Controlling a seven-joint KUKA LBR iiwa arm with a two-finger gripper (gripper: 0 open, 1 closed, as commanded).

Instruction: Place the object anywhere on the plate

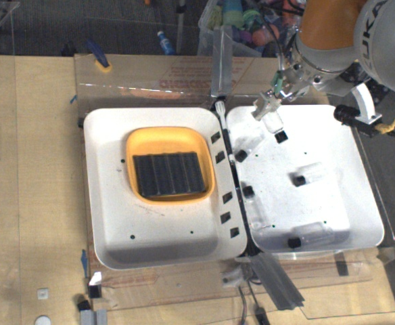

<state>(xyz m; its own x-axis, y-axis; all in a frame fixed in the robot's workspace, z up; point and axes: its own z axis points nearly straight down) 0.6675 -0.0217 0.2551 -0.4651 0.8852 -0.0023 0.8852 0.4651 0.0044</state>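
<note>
two white bins side by side on the bench. left bin [109, 235] has a yellow-orange plate [169, 138] sitting in its upper middle, w/ a dark ribbed rectangular object [169, 173] lying flat on it, covering most of the plate's floor and reaching down to its near rim. so the task's thing is on the plate already, well apart from the arm.

right bin [333, 181] holds a few small dark bits: one near its middle [297, 179], one by the near edge [293, 242], a couple along the left wall. also something clear, hard to make out, near the bottom [316, 233].

the arm [346, 12] comes in from upper right, orange band big in the corner, grey casing beside it. gripper [273, 117] hangs over the top-left corner of the right bin, close to the divider between bins. its fingers point down-left; one dark tip [281, 136] shows. can't tell how wide the jaws are from here, too small and pale against the bin. nothing visible between them.

behind the bench, a clear tub of coloured stuff [251, 5].
</note>
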